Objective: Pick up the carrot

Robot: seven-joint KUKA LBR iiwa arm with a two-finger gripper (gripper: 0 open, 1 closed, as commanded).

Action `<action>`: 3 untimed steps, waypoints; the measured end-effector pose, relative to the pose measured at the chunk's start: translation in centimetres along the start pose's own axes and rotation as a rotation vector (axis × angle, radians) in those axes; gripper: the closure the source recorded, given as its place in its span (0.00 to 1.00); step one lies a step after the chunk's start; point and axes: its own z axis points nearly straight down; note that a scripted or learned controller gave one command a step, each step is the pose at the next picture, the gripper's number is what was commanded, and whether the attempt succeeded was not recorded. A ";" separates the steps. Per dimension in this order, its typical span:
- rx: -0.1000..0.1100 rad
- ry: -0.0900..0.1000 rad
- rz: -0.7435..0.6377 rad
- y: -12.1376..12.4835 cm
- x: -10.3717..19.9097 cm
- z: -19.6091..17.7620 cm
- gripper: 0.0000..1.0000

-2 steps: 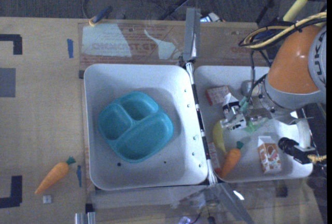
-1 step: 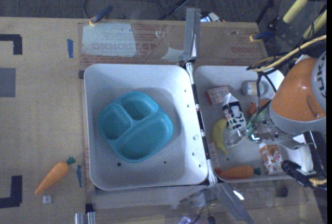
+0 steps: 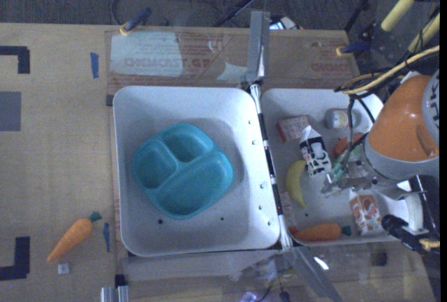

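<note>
Bench (image 3: 56, 154) first: pale wood, two shallow white bins side by side on it. Left bin (image 3: 140, 108) has a teal divided plate (image 3: 183, 169) sitting near its middle, nothing else in it. Right bin (image 3: 279, 99) is cluttered: a banana (image 3: 297, 184) by the inner wall, a black-and-white carton (image 3: 315, 154) just right of it, a small red-and-white packet (image 3: 293, 127) above, a greyish can (image 3: 338, 118) toward the far wall, another small carton (image 3: 364, 212) lower right.

Arm (image 3: 408, 129), grey with orange band, reaches in from the right and hangs over the right bin's right half. Gripper (image 3: 347, 178) sits just right of the black-and-white carton, above bin contents. Fingers too blurred and tangled with cable to read; cannot tell if they are open or closed, and nothing is visibly between them.

Carrot (image 3: 320, 231): lying flat along the near wall of the right bin, below the banana, green end to the right. It is near the gripper but apart from it, untouched. A second carrot (image 3: 70, 238) lies outside the bins on the bench, lower left, well apart from the arm.

Progress, as a judgement: arm is over the right bin, no grasp made. Left: line up over carrot, descend, close, lift.
</note>
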 end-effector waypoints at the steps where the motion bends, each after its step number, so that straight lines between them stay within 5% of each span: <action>1: 0.002 0.000 0.000 0.0 0.0 0.1 0.00; 2: -0.015 -0.007 -0.407 -0.4 1.2 2.6 0.00; 3: -0.004 -0.003 -0.521 -0.4 -7.6 -2.4 0.00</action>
